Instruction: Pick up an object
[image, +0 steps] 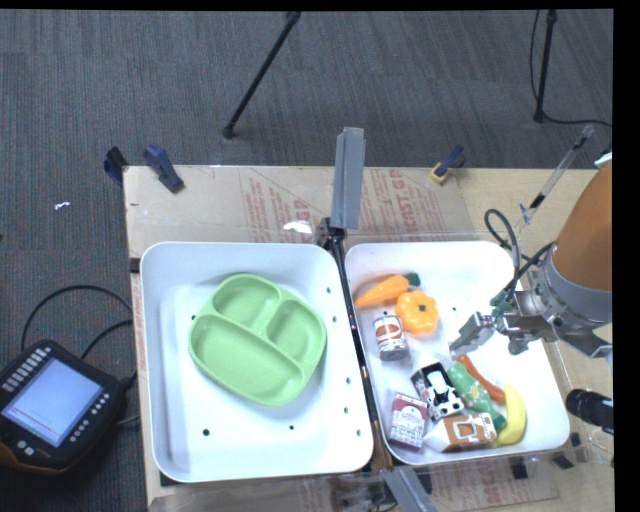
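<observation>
Gripper (478, 335) hovering over the right white bin (470, 255), above a cluster of toy groceries.

Camera view: the grey arm with its orange band (590, 235) reaches in from the right. Whether its fingers are spread or closed cannot be told, and nothing shows between them. Beneath and beside it lie an orange plastic carrot (381, 291), a small orange pumpkin (418, 312), a little red-labelled can (391, 336), a black-and-white toy (436, 385), a yellow banana (514, 415) and a small red carton (407, 420). The left white bin (165, 300) holds a green divided plate (258, 338).
</observation>
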